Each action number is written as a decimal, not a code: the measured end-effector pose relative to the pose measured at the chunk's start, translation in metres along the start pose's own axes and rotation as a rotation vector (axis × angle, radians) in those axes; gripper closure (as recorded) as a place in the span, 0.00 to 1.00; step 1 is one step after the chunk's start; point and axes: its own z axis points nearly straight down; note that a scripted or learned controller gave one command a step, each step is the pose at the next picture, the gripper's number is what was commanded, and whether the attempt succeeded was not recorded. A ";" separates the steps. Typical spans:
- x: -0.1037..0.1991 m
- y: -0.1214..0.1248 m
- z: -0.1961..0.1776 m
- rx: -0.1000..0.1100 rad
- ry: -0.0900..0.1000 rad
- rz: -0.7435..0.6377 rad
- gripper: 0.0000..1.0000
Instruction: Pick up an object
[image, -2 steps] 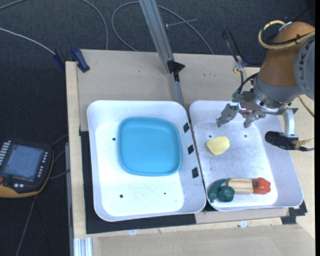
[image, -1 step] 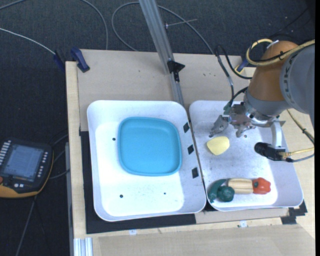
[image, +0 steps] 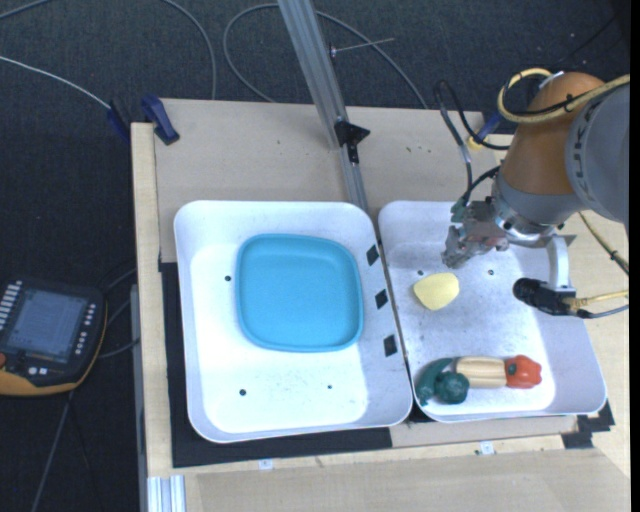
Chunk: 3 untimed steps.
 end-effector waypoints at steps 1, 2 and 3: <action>0.004 -0.005 -0.046 -0.002 0.000 0.000 1.00; 0.000 -0.001 -0.089 -0.002 -0.001 0.000 1.00; 0.000 -0.001 -0.111 0.000 0.000 0.000 1.00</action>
